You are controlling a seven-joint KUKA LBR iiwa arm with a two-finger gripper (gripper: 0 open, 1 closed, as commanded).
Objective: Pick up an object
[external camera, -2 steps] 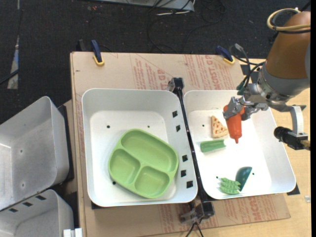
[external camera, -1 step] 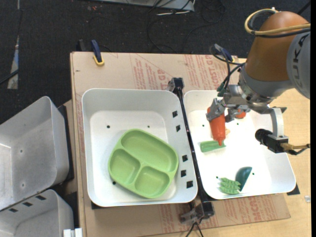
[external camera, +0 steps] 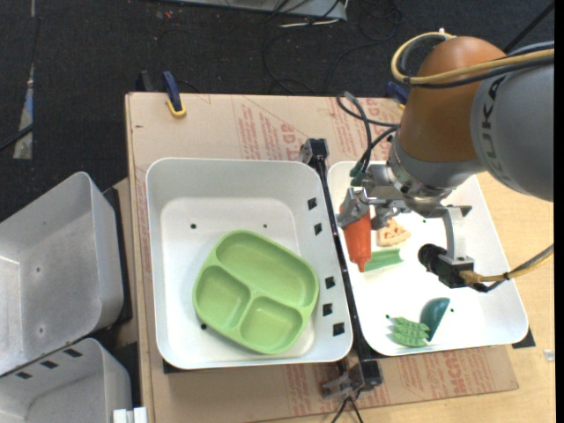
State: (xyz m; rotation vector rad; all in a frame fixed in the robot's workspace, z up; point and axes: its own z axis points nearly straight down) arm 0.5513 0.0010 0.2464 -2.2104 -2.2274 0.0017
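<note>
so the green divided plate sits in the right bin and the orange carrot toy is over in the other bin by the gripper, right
Not quite: the light green three-compartment plastic plate lies in the left white bin, as the camera view shows. The orange carrot-shaped toy is in the other, right bin, just below the gripper.

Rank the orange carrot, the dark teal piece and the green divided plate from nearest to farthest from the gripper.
1. Orange carrot: right bin, just below the gripper.
2. Dark teal piece: right bin, near its front.
3. Green divided plate: left bin.
</note>
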